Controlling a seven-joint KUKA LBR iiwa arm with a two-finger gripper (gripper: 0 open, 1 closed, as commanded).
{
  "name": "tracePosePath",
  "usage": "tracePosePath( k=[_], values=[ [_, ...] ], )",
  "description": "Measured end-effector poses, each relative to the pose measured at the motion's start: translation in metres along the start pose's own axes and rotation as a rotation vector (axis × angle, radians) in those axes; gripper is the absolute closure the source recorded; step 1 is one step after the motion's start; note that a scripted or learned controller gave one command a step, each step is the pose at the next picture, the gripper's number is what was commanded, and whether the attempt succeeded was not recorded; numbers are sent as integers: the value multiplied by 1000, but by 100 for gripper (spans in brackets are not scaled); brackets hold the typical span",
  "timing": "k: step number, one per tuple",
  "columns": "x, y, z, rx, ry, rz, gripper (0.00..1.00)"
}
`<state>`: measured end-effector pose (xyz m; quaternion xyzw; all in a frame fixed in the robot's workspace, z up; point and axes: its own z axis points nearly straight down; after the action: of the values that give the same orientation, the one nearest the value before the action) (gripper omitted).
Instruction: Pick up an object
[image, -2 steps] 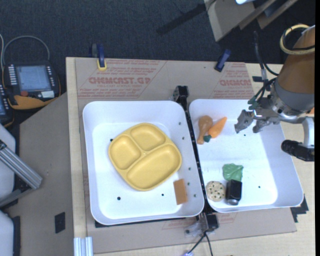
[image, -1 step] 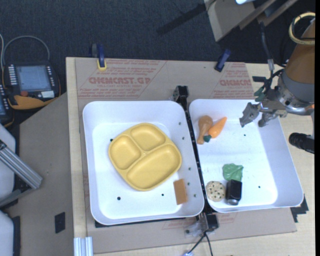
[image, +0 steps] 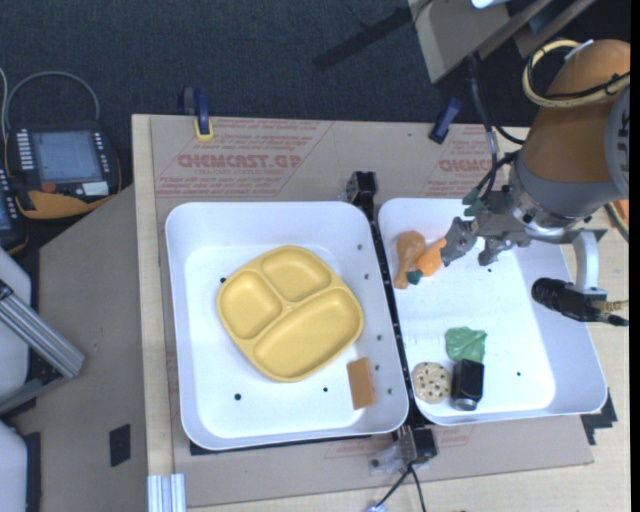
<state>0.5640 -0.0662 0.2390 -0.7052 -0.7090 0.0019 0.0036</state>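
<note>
The gripper (image: 462, 243) is seen over the right bin (image: 520, 310), its opening indeterminable. The orange carrot-like piece (image: 430, 260) is located just left of it, long axis slanting toward the bin divider

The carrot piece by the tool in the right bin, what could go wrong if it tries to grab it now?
1. The carrot piece lies against a tan bread-like piece, so the tool may nudge or pinch both.
2. Both sit close to the right bin's left wall, leaving little room on that side; a finger could strike the wall.
3. The tool seems to sit off the carrot's right end, so closing there may just push it away.
</note>
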Motion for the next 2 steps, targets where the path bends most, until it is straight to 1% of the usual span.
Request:
tracePosePath(
  k=[1, 2],
  values=[
    [46, -7, -2, -1, -1, 1, 100],
    [98, -23, 15, 1, -2, 1, 100]
  ],
)
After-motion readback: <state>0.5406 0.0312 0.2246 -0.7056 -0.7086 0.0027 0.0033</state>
